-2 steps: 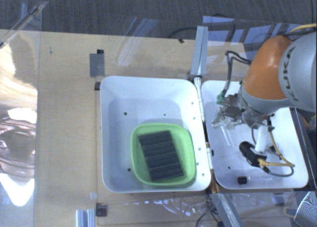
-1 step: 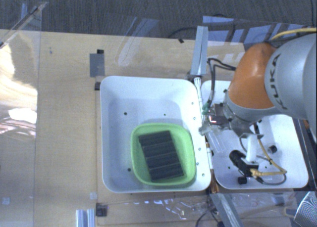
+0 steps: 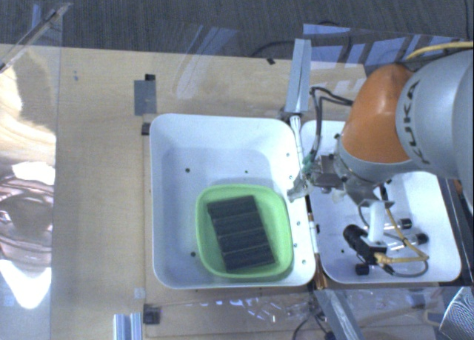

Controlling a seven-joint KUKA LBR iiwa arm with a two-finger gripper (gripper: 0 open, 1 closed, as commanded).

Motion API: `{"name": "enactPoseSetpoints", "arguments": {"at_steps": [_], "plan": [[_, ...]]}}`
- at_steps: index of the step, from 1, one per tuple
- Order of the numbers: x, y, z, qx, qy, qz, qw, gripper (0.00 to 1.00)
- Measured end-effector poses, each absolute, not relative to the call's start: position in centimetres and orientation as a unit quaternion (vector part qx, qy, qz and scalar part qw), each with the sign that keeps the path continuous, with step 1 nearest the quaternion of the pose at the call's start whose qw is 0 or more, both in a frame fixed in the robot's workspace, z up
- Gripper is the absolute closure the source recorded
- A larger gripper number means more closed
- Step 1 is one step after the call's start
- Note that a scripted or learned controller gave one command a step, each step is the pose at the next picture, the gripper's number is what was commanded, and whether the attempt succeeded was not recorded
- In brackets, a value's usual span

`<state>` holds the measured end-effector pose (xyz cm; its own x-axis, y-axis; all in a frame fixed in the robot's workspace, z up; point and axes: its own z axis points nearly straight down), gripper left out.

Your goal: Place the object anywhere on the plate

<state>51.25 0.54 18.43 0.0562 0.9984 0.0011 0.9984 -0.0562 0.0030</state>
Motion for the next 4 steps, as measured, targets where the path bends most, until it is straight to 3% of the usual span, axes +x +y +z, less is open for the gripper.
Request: {"name": "enactPoseSetpoints", "arguments": {"at_steps": [1,2,3,4], "plan": [[51.5,0.6,19.5,0.726,0.688,0.0035,0.002,1.0],[48.9,9.3,27.1,0.685,0.729,0.0036,0.002,1.0],[48.7,16.4,20.8,0.541,0.841,0.0013,0.001,1.0],[48.8,16.3,20.8,0.541,0.841,0.0014,0.001,0.0]]}}
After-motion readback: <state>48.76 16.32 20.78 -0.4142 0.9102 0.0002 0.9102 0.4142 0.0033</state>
